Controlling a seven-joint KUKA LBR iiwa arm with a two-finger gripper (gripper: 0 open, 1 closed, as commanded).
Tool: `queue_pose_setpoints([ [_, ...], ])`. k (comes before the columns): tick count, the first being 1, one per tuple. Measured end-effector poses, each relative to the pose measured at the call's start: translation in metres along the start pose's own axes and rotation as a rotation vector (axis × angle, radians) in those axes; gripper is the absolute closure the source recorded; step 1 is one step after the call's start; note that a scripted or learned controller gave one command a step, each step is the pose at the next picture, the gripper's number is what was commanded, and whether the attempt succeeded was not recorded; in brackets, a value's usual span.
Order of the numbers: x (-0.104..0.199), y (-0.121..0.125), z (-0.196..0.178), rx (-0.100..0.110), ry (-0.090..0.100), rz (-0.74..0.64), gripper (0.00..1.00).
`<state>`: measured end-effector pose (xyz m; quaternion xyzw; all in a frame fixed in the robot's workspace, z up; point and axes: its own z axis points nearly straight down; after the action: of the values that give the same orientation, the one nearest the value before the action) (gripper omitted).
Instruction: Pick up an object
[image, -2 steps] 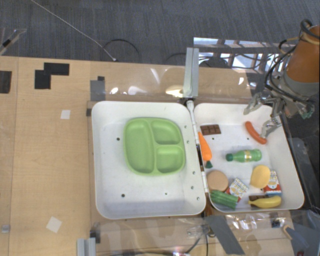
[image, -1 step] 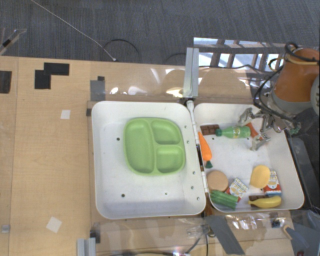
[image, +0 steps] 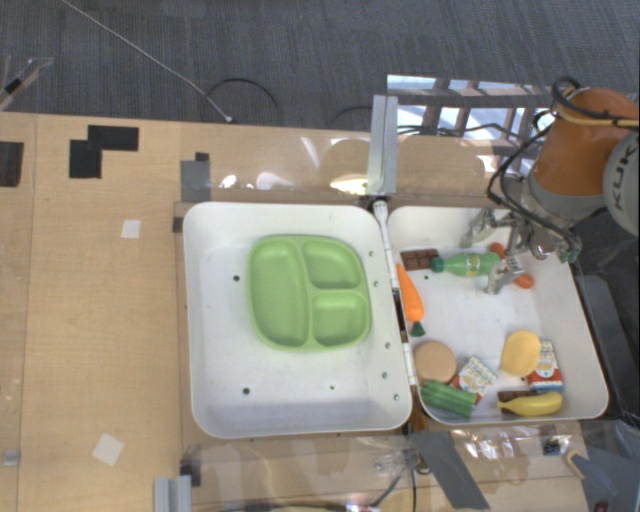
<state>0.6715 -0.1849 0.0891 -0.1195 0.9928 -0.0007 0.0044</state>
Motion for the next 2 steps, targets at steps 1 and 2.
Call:
queue_pose_setpoints([
  [1,0.0021,-0.0122,-0.0012,0.002,-0.003,-0.048,0.0],
  [2,0.0036,-0.0192,-0.0013,0.003,-0.004,-0.061,0.0],
])
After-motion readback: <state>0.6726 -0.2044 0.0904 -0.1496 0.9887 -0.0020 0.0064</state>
